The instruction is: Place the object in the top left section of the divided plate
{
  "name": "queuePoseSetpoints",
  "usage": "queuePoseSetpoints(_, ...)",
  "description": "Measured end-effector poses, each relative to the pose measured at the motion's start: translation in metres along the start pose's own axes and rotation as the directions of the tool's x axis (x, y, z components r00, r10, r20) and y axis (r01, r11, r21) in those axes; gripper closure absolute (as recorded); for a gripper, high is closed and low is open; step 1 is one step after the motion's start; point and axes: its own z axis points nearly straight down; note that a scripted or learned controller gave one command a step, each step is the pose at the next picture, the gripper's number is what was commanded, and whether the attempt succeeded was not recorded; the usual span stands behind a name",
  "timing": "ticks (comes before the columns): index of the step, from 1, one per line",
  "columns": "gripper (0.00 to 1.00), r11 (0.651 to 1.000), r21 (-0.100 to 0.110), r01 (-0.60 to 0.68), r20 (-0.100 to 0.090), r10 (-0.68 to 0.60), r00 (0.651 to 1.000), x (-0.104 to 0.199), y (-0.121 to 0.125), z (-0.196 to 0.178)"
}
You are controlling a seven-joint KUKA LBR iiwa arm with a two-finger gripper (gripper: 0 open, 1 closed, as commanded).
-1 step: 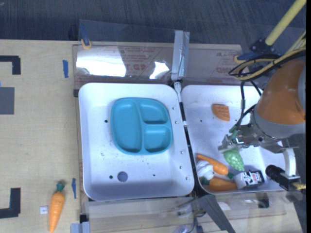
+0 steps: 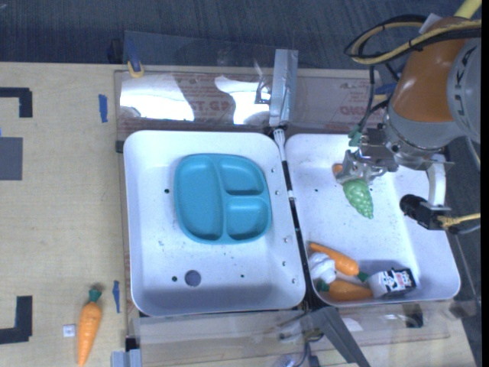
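A teal divided plate lies in the middle of the left bin. It has one large section on its left and two smaller ones on its right, all bare. My gripper hangs over the upper part of the right bin. A bumpy green toy vegetable sits right under its fingertips, its top end between them and its body pointing down toward the bin floor. A small orange bit shows just left of the fingers.
At the front of the right bin lie two orange carrots, a white piece and a small black-and-white carton. Another carrot lies on the bench outside, front left. A raised rim divides the bins.
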Motion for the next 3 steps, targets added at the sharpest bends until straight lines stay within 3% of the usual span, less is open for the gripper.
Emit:
queuePoseSetpoints(1,1.0,0.955,-0.002,0.297,0.002,-0.297,0.955,-0.074,-0.007,-0.072)
queuePoseSetpoints(2,1.0,0.858,0.002,0.514,-0.003,-0.514,0.858,-0.071,-0.023,-0.046)
queuePoseSetpoints(3,1.0,0.898,0.002,0.439,-0.002,-0.439,0.898,-0.013,0.097,-0.027)
